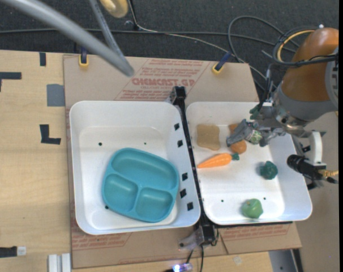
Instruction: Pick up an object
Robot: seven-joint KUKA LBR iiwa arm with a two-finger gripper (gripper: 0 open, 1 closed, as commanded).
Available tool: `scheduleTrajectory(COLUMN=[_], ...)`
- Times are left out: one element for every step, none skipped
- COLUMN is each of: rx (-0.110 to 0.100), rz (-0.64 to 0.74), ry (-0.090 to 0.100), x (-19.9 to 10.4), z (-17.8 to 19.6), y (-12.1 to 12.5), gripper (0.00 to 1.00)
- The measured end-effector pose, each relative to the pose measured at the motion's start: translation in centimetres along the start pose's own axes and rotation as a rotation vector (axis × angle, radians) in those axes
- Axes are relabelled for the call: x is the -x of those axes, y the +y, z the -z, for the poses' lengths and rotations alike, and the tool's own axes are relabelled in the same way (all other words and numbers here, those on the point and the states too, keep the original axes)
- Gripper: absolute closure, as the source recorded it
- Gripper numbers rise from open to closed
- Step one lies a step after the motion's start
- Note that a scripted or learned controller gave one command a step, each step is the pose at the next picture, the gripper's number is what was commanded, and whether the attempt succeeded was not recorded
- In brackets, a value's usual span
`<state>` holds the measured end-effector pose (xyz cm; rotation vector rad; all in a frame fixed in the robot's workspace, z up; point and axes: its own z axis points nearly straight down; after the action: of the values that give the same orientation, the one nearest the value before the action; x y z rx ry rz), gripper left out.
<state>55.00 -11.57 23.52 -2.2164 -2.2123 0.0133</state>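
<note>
Right under the gripper [243,134], in the right white bin [296,205], sits a small orange rounded object [238,147], partly covered by the grey fingers, so its full shape is hard to make out. A second bit of orange shows just above it at the fingers' upper edge; whether that is the same piece or another I cannot tell. Nor can I tell whether the fingers are spread or pressed together: they merge into a dark grey mass against the bin floor, and nothing is clearly pinched between them.

Just left of that object lies a tan, square sponge-like block [208,136], and below it a toy orange carrot with a green top [215,161], lying roughly level, its green end pointing towards the gripper and close to the orange object. Farther right is a small dark teal lump [268,170], well apart from the carrot, and near the bin's front edge a green rounded toy fruit [252,208].

The arm's grey body with its orange band [313,55] covers the bin's upper right corner, and black cables loop above it.

The left white bin [81,152] holds a turquoise plastic tray with three compartments [140,184], lying flat and slightly turned. Both bins rest on a brown cardboard sheet [160,78] with red print, partly crossed by a blurred grey bar [75,27] at the upper left.
</note>
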Motion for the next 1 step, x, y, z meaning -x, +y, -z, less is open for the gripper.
scheduleTrajectory(rx=[0.011], rz=[0.003], ry=[-0.001], x=[-0.02], z=[0.59], y=[0.23], gripper=[0.0])
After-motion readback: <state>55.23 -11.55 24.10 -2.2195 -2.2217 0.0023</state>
